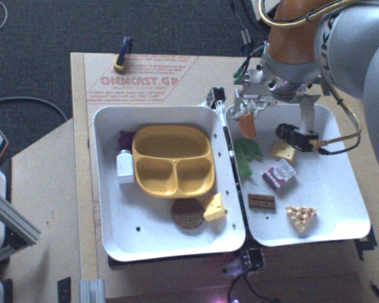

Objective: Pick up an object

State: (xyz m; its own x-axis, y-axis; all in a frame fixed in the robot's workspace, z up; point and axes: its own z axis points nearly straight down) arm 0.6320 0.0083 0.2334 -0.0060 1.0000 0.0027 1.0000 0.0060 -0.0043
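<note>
Two shallow white plastic bins sit side by side on a brown board printed with red lettering that looks like "CHEMCAST GP" (pixel 139 81). The left bin (pixel 107 232) has five things in it: one mustard-yellow tray (pixel 173 160) with three compartments, smooth and rounded at the corners; one small white bottle (pixel 125 166) standing just left of the tray; something dark purple (pixel 127 136) tucked behind the bottle; one round brown cookie (pixel 187 213) with a rough top; and one yellow cheese wedge (pixel 215 208) touching the cookie's right side. The right bin (pixel 347 201) has one green leafy piece (pixel 244 153) by the divider, one small yellow block (pixel 283 151), one maroon and white packet (pixel 279 173) whose label is too small to read, one flat brown chocolate bar (pixel 261 201) with ridges, and one pizza slice (pixel 301 217) with a bumpy tan surface. The gripper (pixel 246 115) hangs over the back-left corner of the right bin, and an orange carrot-like piece (pixel 247 125) sits right at its tip, above the green leaf. Can't tell whether the tool is actually clamped on it or just touching.
</note>
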